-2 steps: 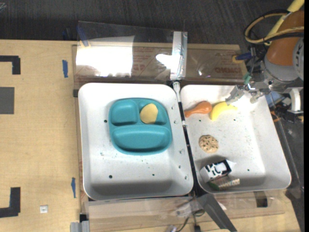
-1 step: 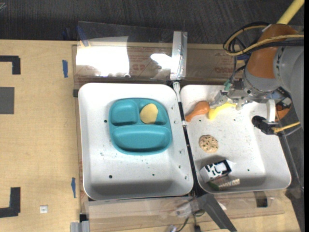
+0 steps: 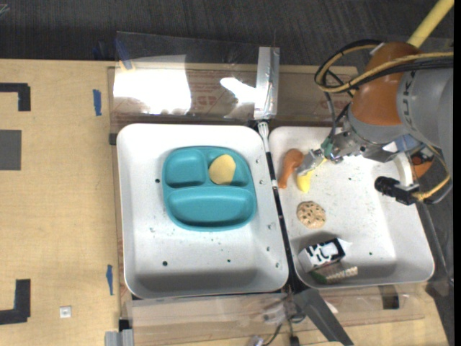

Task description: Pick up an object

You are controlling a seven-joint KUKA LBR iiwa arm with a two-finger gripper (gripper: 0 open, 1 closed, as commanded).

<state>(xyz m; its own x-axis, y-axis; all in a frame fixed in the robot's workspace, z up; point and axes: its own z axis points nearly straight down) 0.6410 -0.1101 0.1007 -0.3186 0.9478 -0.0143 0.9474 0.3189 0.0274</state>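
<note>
Two white bins side by side, four loose items in the right one.

Left bin (image 3: 137, 251) holds one teal divided tray (image 3: 205, 200) carrying one yellow ball (image 3: 222, 169). Right bin (image 3: 403, 254) holds one black-and-white packet (image 3: 325, 253), one cookie (image 3: 311, 213), one orange piece (image 3: 289, 165) and one yellow piece (image 3: 304, 183). Gripper (image 3: 317, 158) sits low beside the yellow piece; its opening cannot be told.

Grey arm (image 3: 403, 99) reaches in, hand (image 3: 322, 156) angled low.
</note>
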